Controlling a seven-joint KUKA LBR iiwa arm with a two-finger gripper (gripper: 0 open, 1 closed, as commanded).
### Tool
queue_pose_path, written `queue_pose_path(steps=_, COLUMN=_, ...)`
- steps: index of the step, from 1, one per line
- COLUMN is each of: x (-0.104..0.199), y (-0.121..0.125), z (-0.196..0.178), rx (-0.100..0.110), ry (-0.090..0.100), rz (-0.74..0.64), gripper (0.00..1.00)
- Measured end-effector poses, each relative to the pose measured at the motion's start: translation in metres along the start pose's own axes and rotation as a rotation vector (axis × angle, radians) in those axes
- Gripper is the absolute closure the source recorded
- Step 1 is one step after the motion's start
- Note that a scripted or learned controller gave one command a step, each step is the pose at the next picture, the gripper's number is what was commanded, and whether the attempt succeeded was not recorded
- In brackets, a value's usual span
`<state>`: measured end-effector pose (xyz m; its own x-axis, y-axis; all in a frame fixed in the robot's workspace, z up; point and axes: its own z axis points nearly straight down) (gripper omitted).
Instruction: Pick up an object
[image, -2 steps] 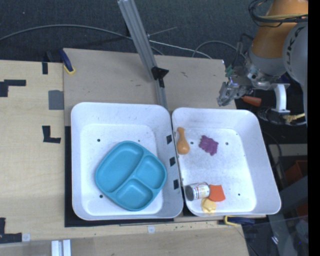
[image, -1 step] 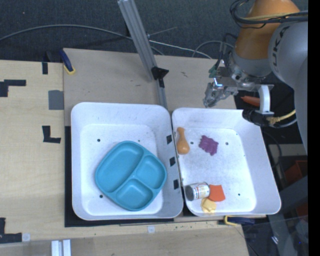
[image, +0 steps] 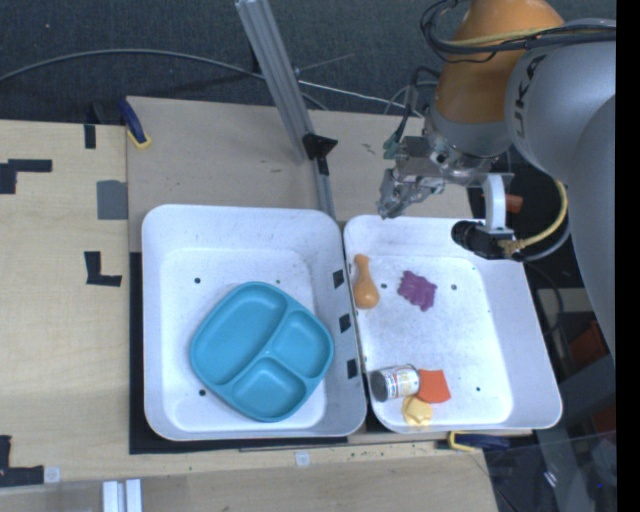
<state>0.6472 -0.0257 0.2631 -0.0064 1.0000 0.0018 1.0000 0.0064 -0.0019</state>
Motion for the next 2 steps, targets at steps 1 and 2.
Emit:
queue_pose_path(steps=1, x=0.05, y=0.0, z=0.014, rx=0.001, ry=-0.001, rz=0.0, gripper=1.0)
queue_pose_path(steps=2, x=0.094, y=-0.011, z=0.029, rx=0.002, ry=-0.001, rz=0.001, gripper=1.0)
